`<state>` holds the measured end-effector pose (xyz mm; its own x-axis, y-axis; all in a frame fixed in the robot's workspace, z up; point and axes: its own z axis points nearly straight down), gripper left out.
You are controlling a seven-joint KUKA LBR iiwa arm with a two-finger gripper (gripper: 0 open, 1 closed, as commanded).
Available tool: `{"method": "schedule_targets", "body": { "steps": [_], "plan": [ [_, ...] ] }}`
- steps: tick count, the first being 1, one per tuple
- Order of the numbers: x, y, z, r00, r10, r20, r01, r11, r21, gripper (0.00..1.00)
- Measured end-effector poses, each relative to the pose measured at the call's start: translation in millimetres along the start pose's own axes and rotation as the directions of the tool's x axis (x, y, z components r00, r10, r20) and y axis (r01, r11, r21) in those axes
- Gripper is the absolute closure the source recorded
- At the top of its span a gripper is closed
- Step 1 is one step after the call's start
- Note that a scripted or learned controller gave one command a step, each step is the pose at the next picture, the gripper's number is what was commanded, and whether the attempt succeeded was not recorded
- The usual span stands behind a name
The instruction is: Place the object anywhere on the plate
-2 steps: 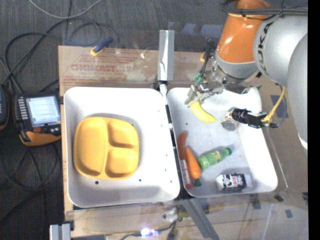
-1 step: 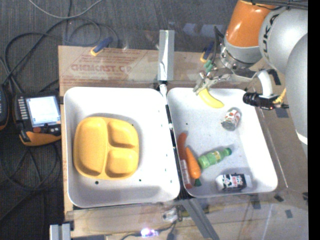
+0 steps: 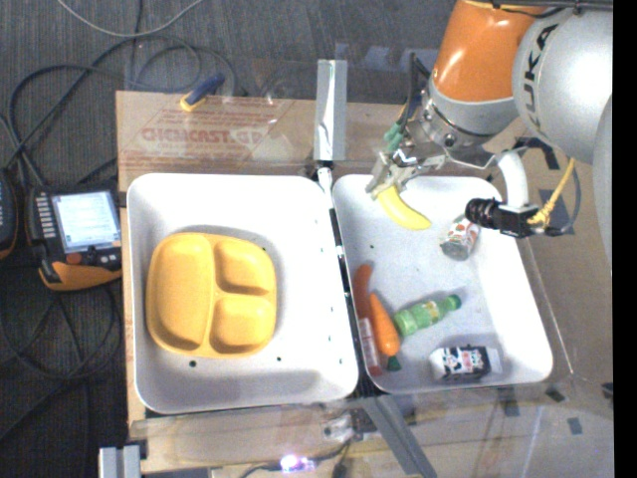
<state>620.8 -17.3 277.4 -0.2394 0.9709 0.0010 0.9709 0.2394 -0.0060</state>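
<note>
A yellow three-compartment plate lies in the left bin. A yellow banana hangs at the back of the right bin, its upper end between the fingers of my gripper, which is shut on it. The arm comes in from the upper right, its orange band above the wrist.
In the right bin lie a small can, a green bottle, an orange carrot, a thin red item by the left wall and a black-and-white carton. A metal divider post stands behind the bins.
</note>
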Motion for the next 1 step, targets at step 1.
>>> {"method": "schedule_targets", "body": {
  "steps": [1],
  "plan": [
    [21.9, -10.6, 40.8, 0.965, -0.264, 0.000, 0.264, 0.965, 0.000, 1.00]
  ]
}}
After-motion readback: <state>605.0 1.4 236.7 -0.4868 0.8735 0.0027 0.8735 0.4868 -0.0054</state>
